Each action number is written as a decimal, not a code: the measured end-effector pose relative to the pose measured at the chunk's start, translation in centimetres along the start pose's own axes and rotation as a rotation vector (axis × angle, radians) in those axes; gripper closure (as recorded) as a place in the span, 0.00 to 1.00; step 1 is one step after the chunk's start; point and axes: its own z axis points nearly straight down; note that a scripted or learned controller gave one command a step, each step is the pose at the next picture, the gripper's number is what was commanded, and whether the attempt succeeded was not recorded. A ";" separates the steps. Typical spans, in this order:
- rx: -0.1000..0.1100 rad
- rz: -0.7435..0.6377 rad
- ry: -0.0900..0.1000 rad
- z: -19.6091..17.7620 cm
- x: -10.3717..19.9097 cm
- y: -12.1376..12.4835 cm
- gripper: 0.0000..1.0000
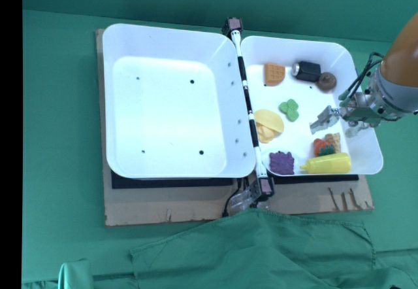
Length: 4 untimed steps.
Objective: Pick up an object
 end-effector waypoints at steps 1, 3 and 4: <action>0.009 0.000 0.003 8.6 0.8 -0.7 0.00; -0.008 -0.009 0.001 -0.3 6.5 -0.3 1.00; 0.001 -0.012 0.004 0.0 15.3 -0.5 1.00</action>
